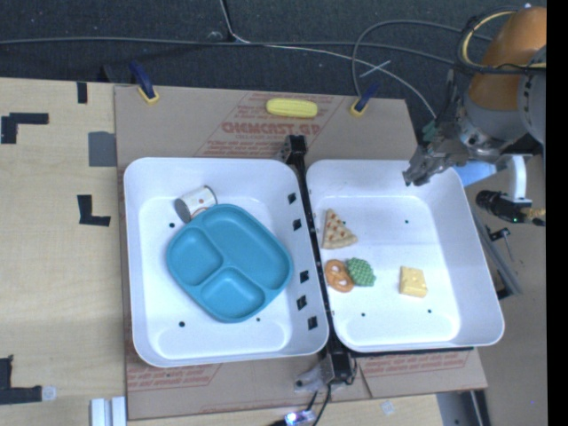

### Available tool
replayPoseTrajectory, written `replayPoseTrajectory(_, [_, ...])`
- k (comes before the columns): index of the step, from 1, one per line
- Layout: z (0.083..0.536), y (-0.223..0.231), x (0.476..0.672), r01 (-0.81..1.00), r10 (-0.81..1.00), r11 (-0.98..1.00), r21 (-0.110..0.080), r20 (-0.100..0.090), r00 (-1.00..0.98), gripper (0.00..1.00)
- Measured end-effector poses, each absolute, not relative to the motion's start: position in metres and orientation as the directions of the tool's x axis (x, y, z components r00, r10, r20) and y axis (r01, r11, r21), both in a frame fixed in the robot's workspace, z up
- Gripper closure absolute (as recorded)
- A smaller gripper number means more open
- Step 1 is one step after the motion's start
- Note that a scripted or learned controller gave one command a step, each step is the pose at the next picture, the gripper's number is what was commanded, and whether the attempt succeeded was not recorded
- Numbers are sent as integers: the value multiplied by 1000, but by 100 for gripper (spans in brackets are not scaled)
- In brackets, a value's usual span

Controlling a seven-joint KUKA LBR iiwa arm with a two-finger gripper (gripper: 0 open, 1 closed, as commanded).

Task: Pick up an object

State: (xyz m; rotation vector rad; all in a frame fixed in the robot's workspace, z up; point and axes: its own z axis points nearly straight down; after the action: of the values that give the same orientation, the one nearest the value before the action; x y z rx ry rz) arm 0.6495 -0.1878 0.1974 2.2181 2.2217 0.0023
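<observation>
The right bin (pixel 444 327) holds a pizza slice toy (pixel 336 230), a pretzel (pixel 337 275), a green leafy piece (pixel 360 272) and a yellow cheese block (pixel 412 281). In the left bin (pixel 146 238) lie a blue divided plate (pixel 229 261) and a small white cup (pixel 195 202) on its side. My gripper (pixel 419 175) hangs over the far right corner of the right bin, well away from the toys, with nothing visible in it.
A yellow banana-like toy (pixel 291 107) lies on the cardboard behind the bins. Blue clamps (pixel 142 82) hold the cardboard at its far edge. Cables run across the dark background behind the bench.
</observation>
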Motion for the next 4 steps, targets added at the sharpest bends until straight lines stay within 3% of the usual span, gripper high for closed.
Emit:
replayPoseTrajectory(2, [296, -180, 647, 1000, 1000, 2, 4, -1, -2, 100])
replayPoseTrajectory(4, [291, -75, 613, 1000, 1000, 3, -2, 0, -3, 100])
